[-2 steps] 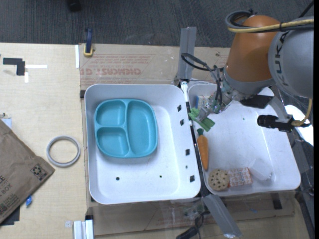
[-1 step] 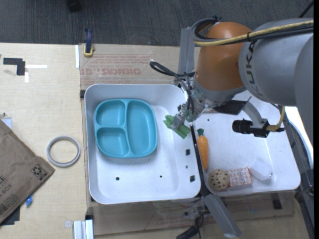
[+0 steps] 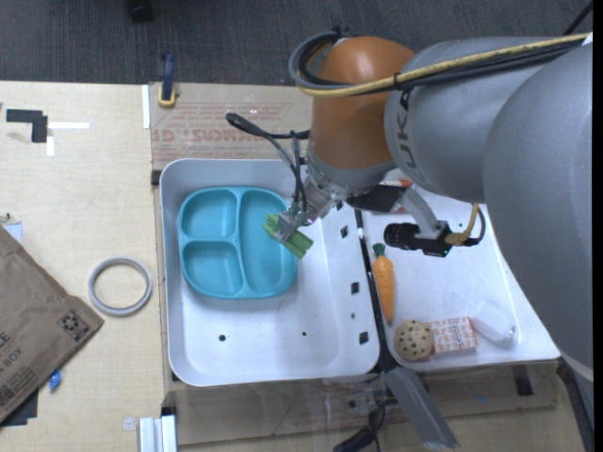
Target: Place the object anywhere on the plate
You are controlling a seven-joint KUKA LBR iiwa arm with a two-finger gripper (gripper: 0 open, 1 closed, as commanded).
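A blue three-compartment plate lies in the left white bin, toward its upper left. A small green leafy object hangs over the plate's right rim. My gripper reaches down from the orange-banded wrist and is shut on the green object, whose upper end sits between the fingertips. The lower end of the object juts out past the rim toward the bin floor. The arm's bulk hides the upper right of the left bin.
In the right bin lie a carrot, a speckled cookie, a pink packet and a white item. On the bench to the left are a grey tape ring and a brown cardboard box.
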